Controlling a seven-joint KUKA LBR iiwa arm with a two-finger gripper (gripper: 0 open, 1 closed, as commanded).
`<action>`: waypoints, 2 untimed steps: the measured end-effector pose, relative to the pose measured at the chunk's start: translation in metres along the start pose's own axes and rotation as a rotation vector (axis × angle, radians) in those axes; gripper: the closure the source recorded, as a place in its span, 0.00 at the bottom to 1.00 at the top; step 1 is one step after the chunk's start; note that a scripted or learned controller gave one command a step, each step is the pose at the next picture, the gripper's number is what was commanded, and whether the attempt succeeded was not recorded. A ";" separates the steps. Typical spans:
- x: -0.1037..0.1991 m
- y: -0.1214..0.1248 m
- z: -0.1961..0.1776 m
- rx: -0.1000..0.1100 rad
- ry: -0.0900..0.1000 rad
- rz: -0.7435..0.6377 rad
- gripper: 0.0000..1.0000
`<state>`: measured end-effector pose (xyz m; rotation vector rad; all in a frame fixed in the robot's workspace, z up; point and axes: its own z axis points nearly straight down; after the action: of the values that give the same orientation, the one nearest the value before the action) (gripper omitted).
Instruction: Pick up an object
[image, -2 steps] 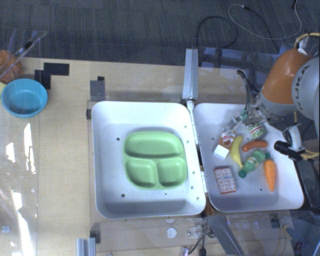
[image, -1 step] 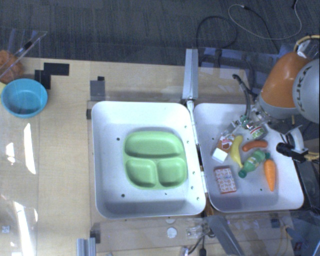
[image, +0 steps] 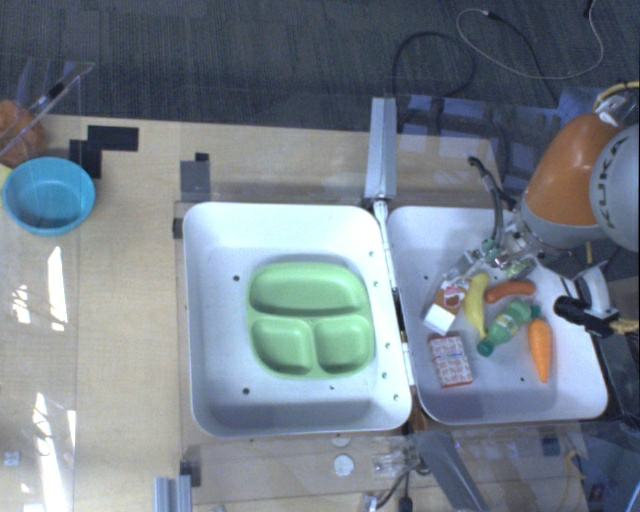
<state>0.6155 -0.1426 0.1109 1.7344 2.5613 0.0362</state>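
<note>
The right bin (image: 570, 400) holds a cluster of small objects. A yellow banana (image: 475, 302) lies beside a red-orange sausage (image: 511, 290). Below them are a green bottle (image: 502, 330) and an orange carrot (image: 540, 349). A white block (image: 440, 320), a pink patterned box (image: 450, 360) and a small red-and-white item (image: 455, 295) lie toward the bin's left side. My gripper (image: 497, 255) hangs low over the cluster's upper edge, just above the banana and sausage. The grey arm with its orange band (image: 565, 185) reaches in from the right.
The left bin (image: 210, 300) holds a green divided tray (image: 308, 317). A blue bowl (image: 48, 195) sits on the bench at far left, near a black block (image: 100, 145). A metal divider post (image: 381, 150) stands between the bins at the back.
</note>
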 end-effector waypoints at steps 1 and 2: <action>0.001 0.005 -0.015 -0.008 0.001 -0.003 1.00; 0.001 0.005 -0.016 -0.009 0.001 -0.003 0.00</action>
<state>0.6191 -0.1398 0.1268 1.7277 2.5601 0.0481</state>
